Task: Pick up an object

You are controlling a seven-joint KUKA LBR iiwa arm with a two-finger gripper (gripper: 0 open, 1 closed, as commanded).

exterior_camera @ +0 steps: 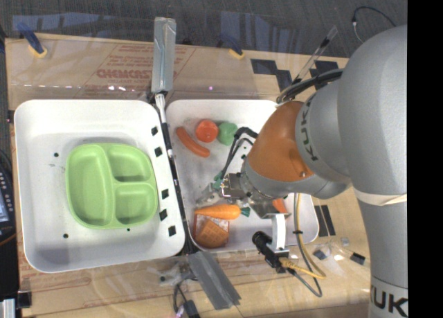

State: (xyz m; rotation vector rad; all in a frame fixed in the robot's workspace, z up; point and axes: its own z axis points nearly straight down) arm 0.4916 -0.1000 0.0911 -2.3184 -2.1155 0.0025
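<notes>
arm's down in the right bin, hovering right over the carrot

nearest the camera there's a brown waffle-looking piece in the bin's front corner, and the orange carrot lies just behind it, touching or nearly so. The gripper sits right above the carrot's far side, but honestly I can't tell whether its fingers are spread or pinched since the wrist covers most of them, and nothing is clearly between them. Looks like the reach/descend step to me, no grab yet. Next it'd need to settle squarely across the carrot and close without snagging the waffle piece. Further back are a red sausage, a tomato and a green ball bunched together. The left bin holds a green divided plate
</notes>
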